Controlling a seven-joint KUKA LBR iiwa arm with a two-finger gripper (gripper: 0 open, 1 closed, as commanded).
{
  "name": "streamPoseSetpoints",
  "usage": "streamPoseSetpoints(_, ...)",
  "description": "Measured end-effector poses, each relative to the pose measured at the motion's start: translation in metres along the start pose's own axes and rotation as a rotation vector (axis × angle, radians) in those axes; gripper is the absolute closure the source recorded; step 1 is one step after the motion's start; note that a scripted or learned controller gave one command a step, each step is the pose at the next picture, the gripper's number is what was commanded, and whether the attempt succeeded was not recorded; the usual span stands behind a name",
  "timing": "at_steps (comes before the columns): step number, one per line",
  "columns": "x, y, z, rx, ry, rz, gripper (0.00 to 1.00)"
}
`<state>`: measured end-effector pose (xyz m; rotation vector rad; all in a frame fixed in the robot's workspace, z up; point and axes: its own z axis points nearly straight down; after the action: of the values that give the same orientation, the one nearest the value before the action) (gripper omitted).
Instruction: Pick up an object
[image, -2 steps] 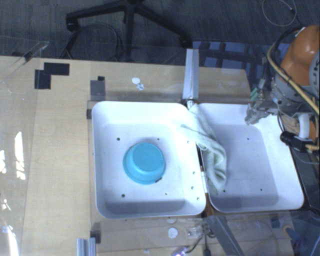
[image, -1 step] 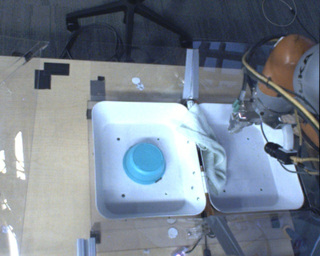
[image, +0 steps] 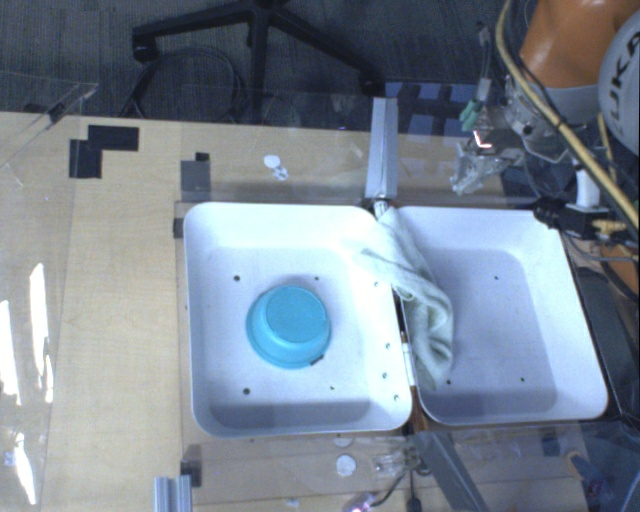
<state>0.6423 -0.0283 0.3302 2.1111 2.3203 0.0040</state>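
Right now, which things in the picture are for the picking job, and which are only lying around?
For the job:
- blue bowl, upside down in the left bin
- white cloth, draped across both bins' shared edge
- gripper, above the right bin

Lying about:
- black tape marks on the bench

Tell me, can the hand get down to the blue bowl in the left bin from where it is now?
Probably yes. The blue bowl sits upside down in the open in the left bin, nothing over it. The hand hangs beyond the right bin's far edge, so it must cross the white cloth draped over the divide.
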Motion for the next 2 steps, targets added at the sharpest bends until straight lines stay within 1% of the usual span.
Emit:
streamPoseSetpoints(1,0.044,0.032,-0.003,0.0,0.0,-0.111,1.0)
streamPoseSetpoints(2,0.101,0.036,0.021,0.001,0.002,-0.229,1.0)
